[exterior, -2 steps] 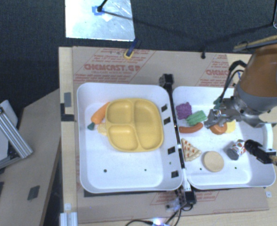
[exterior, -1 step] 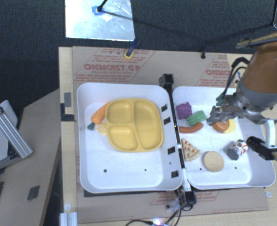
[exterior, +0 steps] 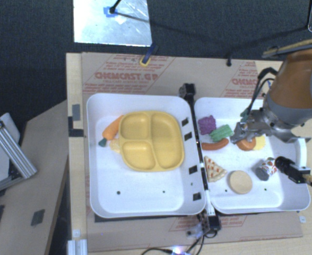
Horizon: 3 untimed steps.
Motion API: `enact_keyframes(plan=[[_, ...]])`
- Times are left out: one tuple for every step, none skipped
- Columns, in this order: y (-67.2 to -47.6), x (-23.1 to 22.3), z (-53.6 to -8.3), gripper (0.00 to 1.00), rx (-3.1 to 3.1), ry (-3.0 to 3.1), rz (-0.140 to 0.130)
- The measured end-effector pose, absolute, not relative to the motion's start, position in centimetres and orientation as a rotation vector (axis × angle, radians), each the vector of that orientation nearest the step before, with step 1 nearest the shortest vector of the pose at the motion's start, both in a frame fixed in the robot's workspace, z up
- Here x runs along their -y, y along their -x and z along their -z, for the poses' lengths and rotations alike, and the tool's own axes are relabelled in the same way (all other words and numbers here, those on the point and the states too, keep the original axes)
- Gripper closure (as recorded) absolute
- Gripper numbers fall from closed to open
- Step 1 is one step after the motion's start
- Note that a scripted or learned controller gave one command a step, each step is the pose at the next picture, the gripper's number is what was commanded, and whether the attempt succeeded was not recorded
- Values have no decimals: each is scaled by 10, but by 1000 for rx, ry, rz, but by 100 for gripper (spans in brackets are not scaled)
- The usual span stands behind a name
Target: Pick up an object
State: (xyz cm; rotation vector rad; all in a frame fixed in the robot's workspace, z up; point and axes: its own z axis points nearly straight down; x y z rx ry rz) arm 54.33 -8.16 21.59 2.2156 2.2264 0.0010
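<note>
My gripper (exterior: pixel 244 133) hangs low in the right bin (exterior: pixel 251 198), over an orange-red piece (exterior: pixel 247 144) with a bit of yellow beside it. Close to its left lie a green piece (exterior: pixel 220 132), a red sausage (exterior: pixel 215 144) and purple grapes (exterior: pixel 207 124). Nearer the front sit a pizza slice (exterior: pixel 215 170), a round tan biscuit (exterior: pixel 240 182) and a small grey and red can (exterior: pixel 265 169). The fingers are seen from above and their spread is unclear.
The left bin (exterior: pixel 105 195) holds a yellow divided plate (exterior: pixel 148 141) with a carrot (exterior: pixel 112 127) at its left edge. A black divider (exterior: pixel 196 142) runs between the bins. The arm's grey and orange body (exterior: pixel 299 84) fills the right side above the bin.
</note>
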Motion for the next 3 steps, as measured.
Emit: enact_keyframes(plan=[[-530, 82, -231, 100, -2222, -2219, -3], [-536, 82, -214, 100, -2223, -2220, 1], [-538, 84, -215, 100, -2222, -2219, -2]])
